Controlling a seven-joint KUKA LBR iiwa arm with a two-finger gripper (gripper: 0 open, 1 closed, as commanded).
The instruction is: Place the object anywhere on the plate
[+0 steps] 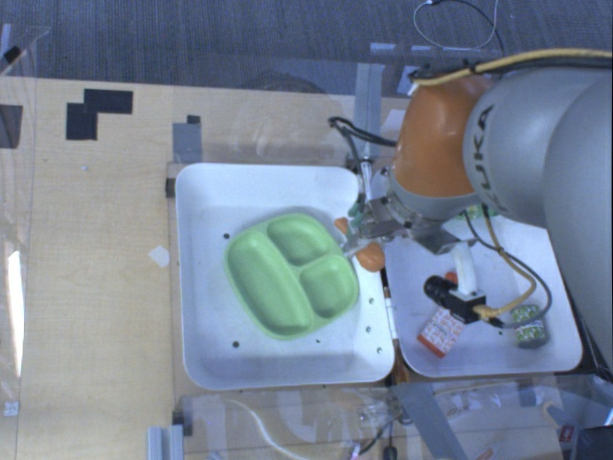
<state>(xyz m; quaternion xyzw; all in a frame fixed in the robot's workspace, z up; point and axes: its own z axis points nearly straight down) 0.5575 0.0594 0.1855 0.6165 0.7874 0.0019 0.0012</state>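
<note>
Looms grey and orange at frame right, arm (498,142), gripper (369,228) near green plate (292,274) right rim, orange object (369,254) just beneath; finger spread impossible to tell; best released fully over a compartment.

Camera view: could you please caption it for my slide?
KUKA arm reaching over a green divided plate in the left bin.
</note>
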